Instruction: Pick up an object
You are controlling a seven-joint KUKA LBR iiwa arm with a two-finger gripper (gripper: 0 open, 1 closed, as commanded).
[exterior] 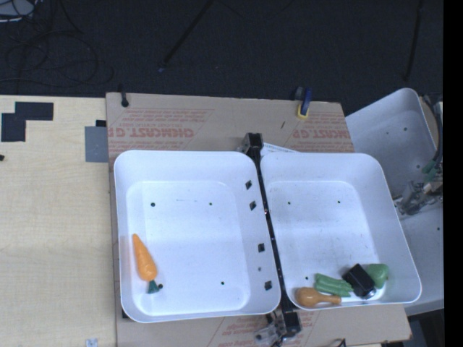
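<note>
An orange toy carrot (144, 259) with a small green top lies in the left bin (188, 163), near its front left corner. In the right bin (325, 163), several small things huddle at the front right corner: a green pod-shaped piece (332, 285), a black block (359, 280), a rounder green piece (377, 272) and a tan pear-like piece (315, 297).
Both bins rest on a cardboard sheet (224, 121) on the wooden bench. A black clip strip (262, 223) joins the bins down the middle. A grey metal plate (394, 125) with cables stands at the far right. A blue and yellow clamp (304, 103) sits at the cardboard's back edge.
</note>
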